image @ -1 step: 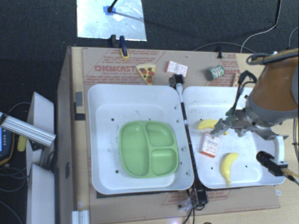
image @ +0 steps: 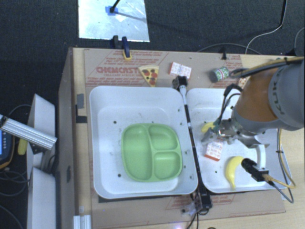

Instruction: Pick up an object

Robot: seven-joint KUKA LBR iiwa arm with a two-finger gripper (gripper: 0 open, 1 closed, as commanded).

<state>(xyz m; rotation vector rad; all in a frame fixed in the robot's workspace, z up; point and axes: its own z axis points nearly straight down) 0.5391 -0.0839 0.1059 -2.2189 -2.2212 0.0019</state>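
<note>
Camera view: arm is reaching in from the right over the right bin [image: 200, 99], hand [image: 213, 131] hanging low at the bin's left side; can't tell whether it's spread or pressed together. Nothing is showing between its tips. Closest targets: a small yellow piece [image: 207, 126] touching or just beside the hand, a packet [image: 214, 150] just nearer, a banana [image: 232, 171] near-right. Risk: the hand is sitting between items, so closing may be nudging them apart or catching air. Green plate [image: 151, 151] is lying in the left bin [image: 102, 128].
</note>
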